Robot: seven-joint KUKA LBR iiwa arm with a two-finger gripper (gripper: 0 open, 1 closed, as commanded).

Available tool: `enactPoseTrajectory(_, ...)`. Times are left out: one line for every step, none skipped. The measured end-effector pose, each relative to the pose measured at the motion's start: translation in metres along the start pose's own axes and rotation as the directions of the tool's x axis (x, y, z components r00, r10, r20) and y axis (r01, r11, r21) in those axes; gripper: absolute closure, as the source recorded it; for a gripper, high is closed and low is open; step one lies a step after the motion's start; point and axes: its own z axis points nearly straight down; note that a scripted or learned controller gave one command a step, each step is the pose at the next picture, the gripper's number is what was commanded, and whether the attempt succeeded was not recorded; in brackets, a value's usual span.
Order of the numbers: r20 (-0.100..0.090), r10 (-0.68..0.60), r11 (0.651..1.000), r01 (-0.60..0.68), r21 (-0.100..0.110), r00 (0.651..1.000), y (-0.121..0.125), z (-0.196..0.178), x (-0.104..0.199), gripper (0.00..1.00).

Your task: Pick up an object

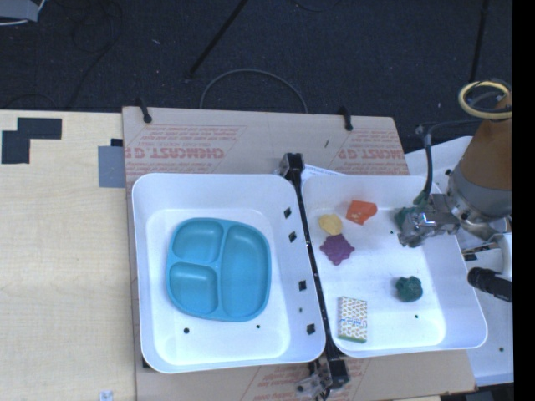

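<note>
In the left bin (150, 224), a blue tray (219, 269).

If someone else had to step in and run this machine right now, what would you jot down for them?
Gripper: low over the right bin, near its upper right side. I cannot tell if it has anything in it.

Right bin holds: orange piece, yellow piece, purple piece, dark green lump, patterned little box.

Left bin holds a blue divided tray.

Done: nothing looks lifted; every item lies on a bin floor.

Left: grab any one item and raise it. The dark green lump and the orange piece lie closest to the gripper.
</note>
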Motion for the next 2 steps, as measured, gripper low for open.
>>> enactPoseTrajectory(0.000,0.000,1.000,0.000,0.000,1.000,0.001,-0.034,-0.001,1.00)
enactPoseTrajectory(-0.003,-0.004,1.000,0.004,0.005,1.000,-0.004,-0.041,0.052,1.00)
